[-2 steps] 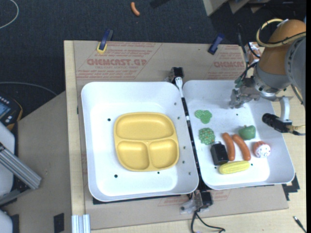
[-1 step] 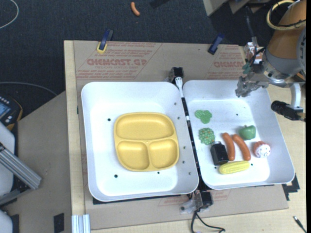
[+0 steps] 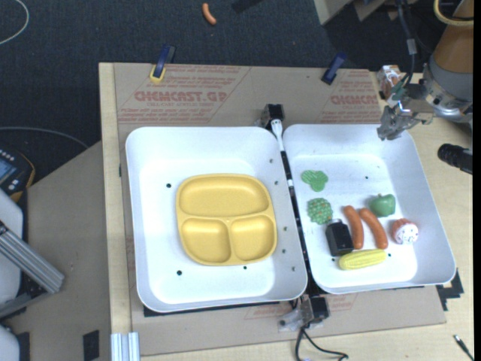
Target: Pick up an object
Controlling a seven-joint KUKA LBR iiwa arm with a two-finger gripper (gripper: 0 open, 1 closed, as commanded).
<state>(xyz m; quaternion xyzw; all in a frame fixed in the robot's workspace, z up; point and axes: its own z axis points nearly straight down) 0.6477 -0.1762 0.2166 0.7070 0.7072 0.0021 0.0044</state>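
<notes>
The right bin holds several small toy foods. A light green leafy piece lies near its left wall, with a darker green bumpy piece below it. A black block lies beside two orange sausages. A green pepper, a red and white piece and a yellow corn cob lie close by. My gripper hangs over the bin's far right corner, apart from every object, with nothing seen in it.
The left bin holds a yellow divided plate. A black clamp strip runs between the bins. Blue clips sit on the board's far edge. The right bin's far half is bare.
</notes>
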